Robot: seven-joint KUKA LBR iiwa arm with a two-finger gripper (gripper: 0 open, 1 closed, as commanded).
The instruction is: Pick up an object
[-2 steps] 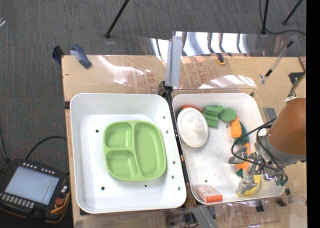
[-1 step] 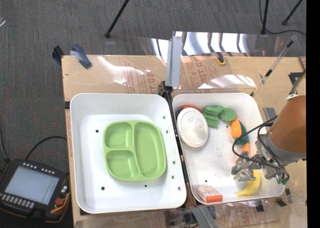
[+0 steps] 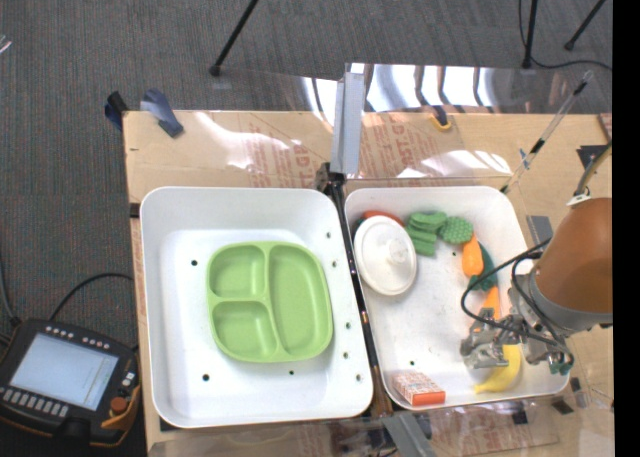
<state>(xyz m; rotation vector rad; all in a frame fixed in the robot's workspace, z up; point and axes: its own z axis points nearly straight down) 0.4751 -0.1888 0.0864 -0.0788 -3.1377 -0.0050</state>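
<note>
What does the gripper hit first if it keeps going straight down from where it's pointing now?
Most likely the yellow banana in the right bin: the gripper hangs right beside it. Depth is unclear, so it could land on bin floor just beside the banana.

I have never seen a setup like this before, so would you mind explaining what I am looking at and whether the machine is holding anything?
This is one camera fixed above a bench, looking down at a slant on two shallow white bins. The left bin holds a green divided plate. The right bin holds toy items: a white lid, green toy vegetables, an orange carrot, a small red and white box and a yellow banana. The grey and orange shape at the right is a robot arm. Its gripper hangs low over the banana. I cannot tell from this angle whether it has hold of anything.
</note>
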